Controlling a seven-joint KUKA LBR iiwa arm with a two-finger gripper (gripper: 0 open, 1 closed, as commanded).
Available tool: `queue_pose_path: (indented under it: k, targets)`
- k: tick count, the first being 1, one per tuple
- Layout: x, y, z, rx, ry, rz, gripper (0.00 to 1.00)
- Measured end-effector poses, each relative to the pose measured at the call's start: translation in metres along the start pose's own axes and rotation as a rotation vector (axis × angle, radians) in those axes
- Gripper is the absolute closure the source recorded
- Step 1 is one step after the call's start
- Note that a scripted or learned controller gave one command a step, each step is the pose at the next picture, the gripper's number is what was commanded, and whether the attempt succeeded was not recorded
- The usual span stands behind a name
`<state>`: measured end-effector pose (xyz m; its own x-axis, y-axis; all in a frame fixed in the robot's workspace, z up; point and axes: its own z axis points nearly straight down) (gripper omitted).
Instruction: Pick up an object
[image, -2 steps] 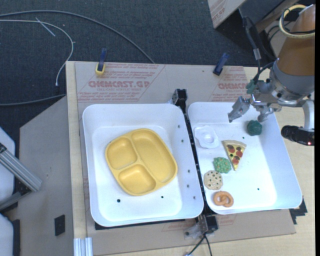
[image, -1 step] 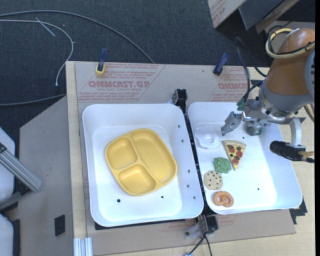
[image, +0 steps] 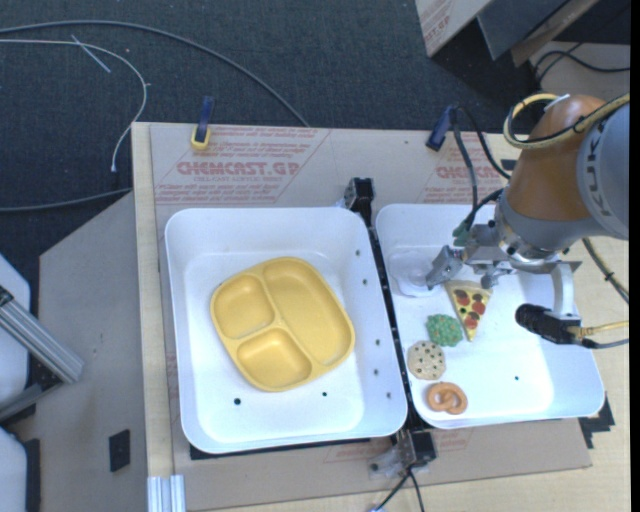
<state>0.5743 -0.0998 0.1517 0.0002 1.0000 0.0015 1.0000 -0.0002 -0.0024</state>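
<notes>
Camera view, right bin: nearest us we see a pretzel, then a cookie and a broccoli. The pizza slice points toward us, long axis near-to-far. Above it, the gripper; we cannot tell its spread.

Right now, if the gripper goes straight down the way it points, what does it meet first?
Probably the pizza slice toy: the gripper hangs over its top edge in the right bin. Depth is unclear from this slanted view.

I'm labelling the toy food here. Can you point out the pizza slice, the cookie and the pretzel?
pizza slice (image: 468, 306), camera view, middle of the slice.
cookie (image: 427, 359), camera view, centre of its top.
pretzel (image: 447, 399), camera view, on its looped body.
</notes>
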Motion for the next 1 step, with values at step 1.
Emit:
queue_pose_path:
  k: [1]
  targets:
    - [-0.0071, -0.0071, 0.0574, 0.006, 0.001, 0.001, 0.00]
